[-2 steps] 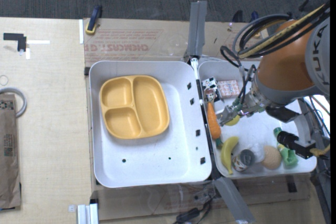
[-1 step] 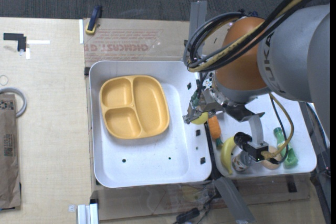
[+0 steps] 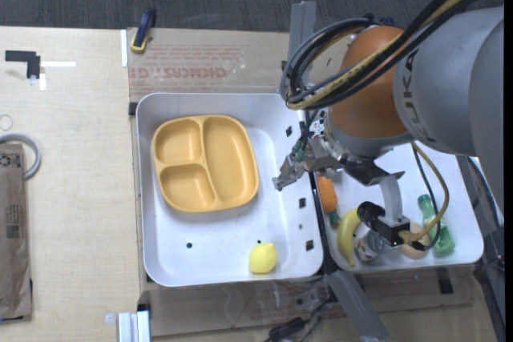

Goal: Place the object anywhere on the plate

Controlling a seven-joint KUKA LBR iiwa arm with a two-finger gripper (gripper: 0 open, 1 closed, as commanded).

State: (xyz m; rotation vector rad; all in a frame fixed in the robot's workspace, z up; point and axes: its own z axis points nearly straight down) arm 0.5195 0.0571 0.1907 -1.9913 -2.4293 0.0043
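Observation:
A yellow plate with three compartments lies in the left white bin, toward its back left. A small yellow lemon-like object rests on the bin floor near the front edge, apart from the plate. My gripper hangs just right of the plate, above the left bin's right side, near the divider between the bins. I see nothing held in it. The grey arm with its orange band covers much of the right bin.
The right bin holds an orange carrot, a yellow banana, green pieces and a small can-like item. Black cables loop over the arm. A cardboard sheet lies behind the bins.

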